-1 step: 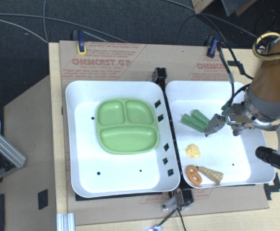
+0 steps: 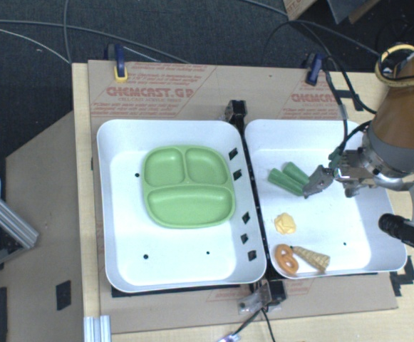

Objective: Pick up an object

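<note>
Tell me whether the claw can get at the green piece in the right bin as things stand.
Probably yes. The claw sits right beside the green piece, which lies apart from the other toys with nothing on top of it.

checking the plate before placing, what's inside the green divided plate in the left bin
The green divided plate shows three bare compartments, with no part covered; its underside against the left bin is hidden.
</note>
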Motion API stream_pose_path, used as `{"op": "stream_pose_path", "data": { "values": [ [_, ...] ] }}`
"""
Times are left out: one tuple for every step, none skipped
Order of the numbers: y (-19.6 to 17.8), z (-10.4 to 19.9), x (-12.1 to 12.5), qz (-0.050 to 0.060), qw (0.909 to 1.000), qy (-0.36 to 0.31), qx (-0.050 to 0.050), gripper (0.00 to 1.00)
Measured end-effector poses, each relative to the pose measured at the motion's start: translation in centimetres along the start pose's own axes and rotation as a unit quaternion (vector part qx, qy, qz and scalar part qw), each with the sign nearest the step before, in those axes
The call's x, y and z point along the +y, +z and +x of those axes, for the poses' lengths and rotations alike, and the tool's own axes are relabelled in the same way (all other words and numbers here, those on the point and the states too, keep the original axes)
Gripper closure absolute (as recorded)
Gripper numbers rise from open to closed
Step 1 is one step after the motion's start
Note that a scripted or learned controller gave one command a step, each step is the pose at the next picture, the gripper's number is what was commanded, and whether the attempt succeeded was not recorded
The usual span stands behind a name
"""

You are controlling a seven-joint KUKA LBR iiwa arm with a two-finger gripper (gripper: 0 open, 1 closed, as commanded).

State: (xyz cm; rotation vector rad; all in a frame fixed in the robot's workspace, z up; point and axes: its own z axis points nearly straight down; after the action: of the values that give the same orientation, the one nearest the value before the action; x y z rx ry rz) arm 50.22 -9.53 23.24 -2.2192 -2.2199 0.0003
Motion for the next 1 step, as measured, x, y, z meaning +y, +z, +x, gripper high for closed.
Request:
{"op": "stream_pose_path", "data": {
  "values": [
    [4.45, -0.44, 0.42, 0.002, 1.0, 0.0, 0.0, 0.0]
  ]
}}
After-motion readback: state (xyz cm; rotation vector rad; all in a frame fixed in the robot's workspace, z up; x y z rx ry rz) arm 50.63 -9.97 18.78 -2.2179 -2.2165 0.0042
